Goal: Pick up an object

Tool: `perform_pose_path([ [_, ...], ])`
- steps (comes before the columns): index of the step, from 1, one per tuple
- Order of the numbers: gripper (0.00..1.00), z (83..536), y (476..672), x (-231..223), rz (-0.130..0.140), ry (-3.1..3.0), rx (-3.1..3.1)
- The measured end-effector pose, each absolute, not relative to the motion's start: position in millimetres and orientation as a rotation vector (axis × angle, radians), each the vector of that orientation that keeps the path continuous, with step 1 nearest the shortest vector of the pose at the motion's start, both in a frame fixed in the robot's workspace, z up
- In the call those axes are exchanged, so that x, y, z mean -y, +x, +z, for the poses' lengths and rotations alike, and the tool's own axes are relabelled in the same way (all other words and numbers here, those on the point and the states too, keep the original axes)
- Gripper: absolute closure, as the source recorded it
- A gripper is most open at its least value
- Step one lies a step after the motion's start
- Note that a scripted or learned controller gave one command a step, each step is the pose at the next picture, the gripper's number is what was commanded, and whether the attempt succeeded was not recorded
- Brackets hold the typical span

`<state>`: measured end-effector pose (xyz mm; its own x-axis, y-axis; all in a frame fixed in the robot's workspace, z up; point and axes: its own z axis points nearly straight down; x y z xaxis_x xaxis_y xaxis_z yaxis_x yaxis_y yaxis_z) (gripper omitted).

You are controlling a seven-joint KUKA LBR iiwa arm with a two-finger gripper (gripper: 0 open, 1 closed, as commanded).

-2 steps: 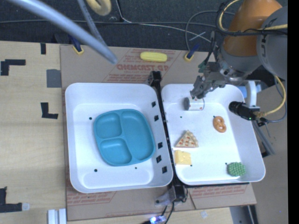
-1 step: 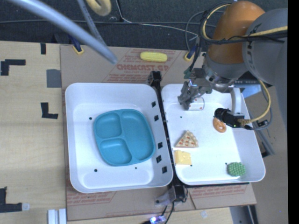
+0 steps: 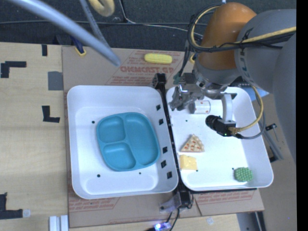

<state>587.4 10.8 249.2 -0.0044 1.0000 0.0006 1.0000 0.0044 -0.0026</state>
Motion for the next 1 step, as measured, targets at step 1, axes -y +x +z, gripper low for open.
perform_pose_path([
  [1, 1.00, 251.4, 579.9, -66.1, 0.001, -2.212, 2.228],
])
